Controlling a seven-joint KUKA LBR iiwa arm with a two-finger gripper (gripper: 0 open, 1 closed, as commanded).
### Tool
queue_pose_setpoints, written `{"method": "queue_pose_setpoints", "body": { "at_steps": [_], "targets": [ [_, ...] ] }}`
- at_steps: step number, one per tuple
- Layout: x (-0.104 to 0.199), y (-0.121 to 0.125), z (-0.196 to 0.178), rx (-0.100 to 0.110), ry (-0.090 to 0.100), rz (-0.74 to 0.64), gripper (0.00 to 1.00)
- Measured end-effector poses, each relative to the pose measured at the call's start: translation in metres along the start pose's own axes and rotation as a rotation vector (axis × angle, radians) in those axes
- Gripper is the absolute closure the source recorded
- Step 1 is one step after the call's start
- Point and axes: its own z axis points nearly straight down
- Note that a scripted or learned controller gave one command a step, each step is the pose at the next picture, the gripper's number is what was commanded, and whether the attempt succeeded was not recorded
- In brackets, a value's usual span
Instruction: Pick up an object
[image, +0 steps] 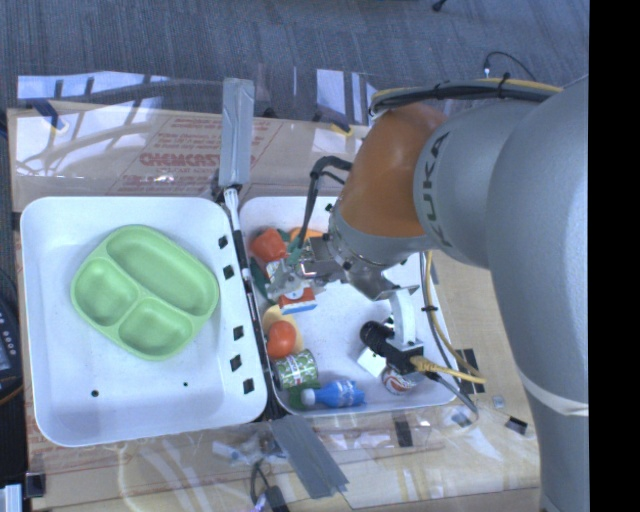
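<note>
The gripper (298, 268) is down low in the right bin (335, 330), close to that bin's left wall. Its tip is tucked in among the toys, and I cannot tell if it is open or closed. I cannot see anything held in it.

A small red and white thing (298, 297) lies just below the gripper and looks like it is touching it. A red thing (267, 245) sits just beside the gripper, up and to the left. Lower down there is an orange-red ball (283, 338), then a green can (297, 370) lying on its side. A blue bottle (335, 395) lies by the bin's near edge.

The orange band (395, 180) sits right above the gripper. The big grey arm (520, 200) comes in from the right and leans over the right bin, with the wrist pointing down and to the left.

The left bin (50, 380) holds a green plate (145, 290) with three parts. It is well apart from the gripper.
</note>
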Motion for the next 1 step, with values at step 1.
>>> {"method": "queue_pose_setpoints", "body": {
  "at_steps": [1],
  "targets": [
    [0.0472,0.0165,0.0192,0.006,-0.002,0.038,1.00]
  ]
}}
